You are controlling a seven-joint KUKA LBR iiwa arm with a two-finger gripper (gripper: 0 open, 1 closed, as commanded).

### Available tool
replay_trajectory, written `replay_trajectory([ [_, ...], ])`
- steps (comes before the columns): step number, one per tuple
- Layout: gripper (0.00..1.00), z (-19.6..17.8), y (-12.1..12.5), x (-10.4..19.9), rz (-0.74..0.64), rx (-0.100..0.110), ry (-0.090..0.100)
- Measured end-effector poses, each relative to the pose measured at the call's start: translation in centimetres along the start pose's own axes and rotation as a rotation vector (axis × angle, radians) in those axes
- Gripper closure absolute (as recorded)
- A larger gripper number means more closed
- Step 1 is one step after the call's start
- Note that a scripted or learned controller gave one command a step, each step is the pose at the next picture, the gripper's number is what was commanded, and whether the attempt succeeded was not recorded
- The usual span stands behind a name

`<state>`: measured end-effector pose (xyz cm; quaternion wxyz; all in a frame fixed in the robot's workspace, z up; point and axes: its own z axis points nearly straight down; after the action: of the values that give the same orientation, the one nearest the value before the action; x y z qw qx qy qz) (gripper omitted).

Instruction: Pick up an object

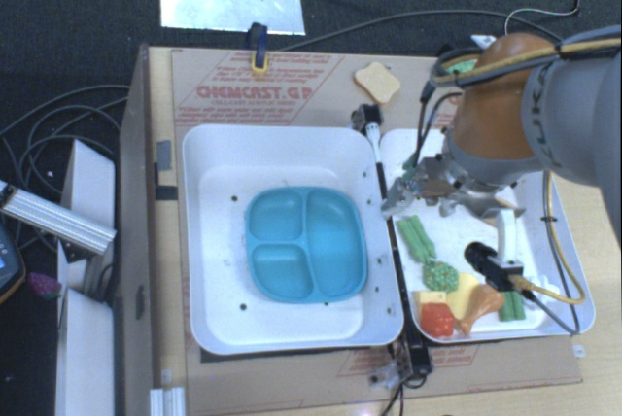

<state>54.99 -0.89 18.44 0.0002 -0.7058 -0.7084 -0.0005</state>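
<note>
The grey arm (544, 103) reaches in from the right over the right bin (455, 231); its end effector (403, 192) hangs at that bin's far-left part, close to the wall shared with the left bin (224, 161). Whether it is spread or pressed together cannot be told, and nothing is seen held in it. The toy foods lie in the right bin; a green bean pod (418, 237) is just on the near side of the end effector, the closest piece to it. Farther toward the near edge sit a broccoli floret (439, 275), a yellow wedge (465, 286), a red tomato (437, 319) and a tan drumstick (478, 307), clustered together. The left bin holds a blue divided plate (306, 244); a toast slice (377, 82) lies on the desk beyond both bins.
</note>
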Motion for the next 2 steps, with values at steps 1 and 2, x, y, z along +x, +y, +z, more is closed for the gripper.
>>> replay_trajectory([
  [1,0.0,0.0,5.0,3.5,0.0,-0.002,0.0],
  [2,0.0,1.0,9.4,-8.9,0.003,-0.001,-0.004],
])
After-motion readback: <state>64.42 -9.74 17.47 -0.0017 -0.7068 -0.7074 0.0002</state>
